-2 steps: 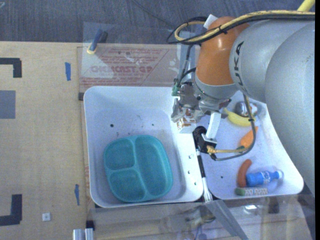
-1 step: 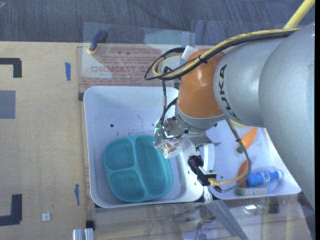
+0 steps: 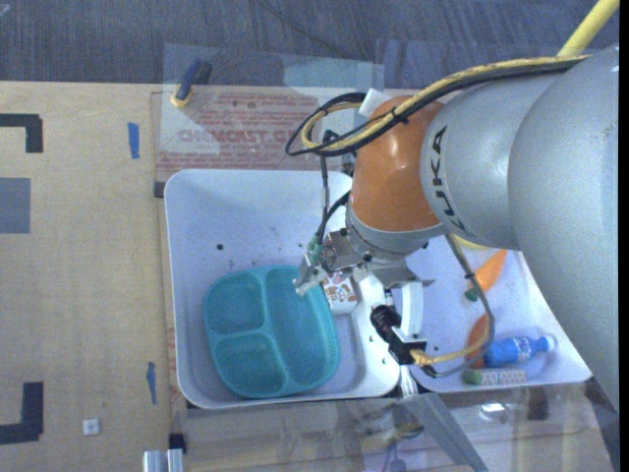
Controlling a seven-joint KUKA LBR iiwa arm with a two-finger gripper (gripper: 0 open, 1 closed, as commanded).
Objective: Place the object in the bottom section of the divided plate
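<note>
The big grey arm (image 3: 531, 146) has "KUKA" in black letters on its side. The left bin (image 3: 197, 214) holds a teal plate (image 3: 270, 332) with three parts. The claw (image 3: 329, 273) is over the plate's right edge, by the wall between the bins. A small white thing with red marks (image 3: 341, 291) sits right at it. The right bin (image 3: 565, 362) holds a blue bottle (image 3: 516, 349) and an orange thing (image 3: 491, 266).
</note>
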